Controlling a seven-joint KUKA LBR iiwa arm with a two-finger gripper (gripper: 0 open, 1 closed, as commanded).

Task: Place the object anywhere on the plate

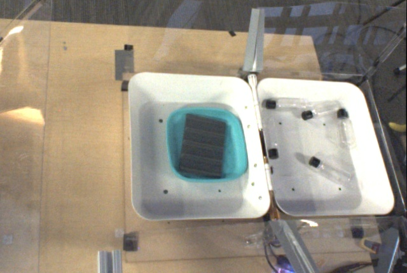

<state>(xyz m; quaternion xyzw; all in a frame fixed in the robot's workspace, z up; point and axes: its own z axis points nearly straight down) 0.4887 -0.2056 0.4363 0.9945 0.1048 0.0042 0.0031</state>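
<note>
Dark ridged block lying flat on the teal plate, long axis running near-to-far with a slight tilt; jaw state impossible to tell.

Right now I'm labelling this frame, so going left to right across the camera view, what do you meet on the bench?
Left white bin → teal plate with the dark ridged block lying on it → divider between the bins → right white bin with clear black-capped tubes.
</note>
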